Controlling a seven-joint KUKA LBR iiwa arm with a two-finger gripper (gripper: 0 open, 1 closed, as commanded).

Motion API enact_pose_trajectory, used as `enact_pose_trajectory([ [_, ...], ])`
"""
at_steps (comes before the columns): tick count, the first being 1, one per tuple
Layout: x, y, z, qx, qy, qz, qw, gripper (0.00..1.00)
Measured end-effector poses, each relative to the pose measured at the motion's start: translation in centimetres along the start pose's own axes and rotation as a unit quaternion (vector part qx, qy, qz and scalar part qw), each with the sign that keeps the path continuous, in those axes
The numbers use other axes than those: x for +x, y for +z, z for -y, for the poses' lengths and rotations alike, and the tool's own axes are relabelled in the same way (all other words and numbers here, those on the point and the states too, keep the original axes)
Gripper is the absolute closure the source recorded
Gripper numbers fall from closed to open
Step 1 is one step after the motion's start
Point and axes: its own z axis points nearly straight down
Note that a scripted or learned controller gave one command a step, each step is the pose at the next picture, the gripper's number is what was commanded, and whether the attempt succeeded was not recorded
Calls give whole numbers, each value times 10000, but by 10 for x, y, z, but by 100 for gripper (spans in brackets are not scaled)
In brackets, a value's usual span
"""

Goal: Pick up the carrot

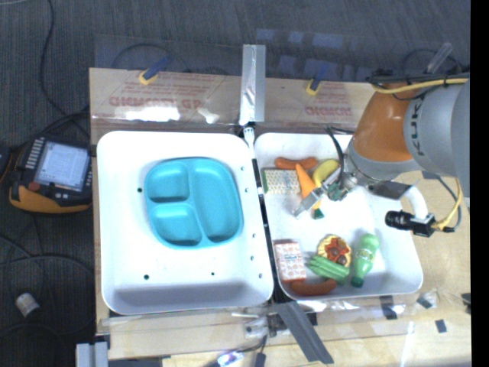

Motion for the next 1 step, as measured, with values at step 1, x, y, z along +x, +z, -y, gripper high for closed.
enact_pose_trajectory([
  [1, 0, 0, 0, -2, 0, 0, 10000, 0],
])
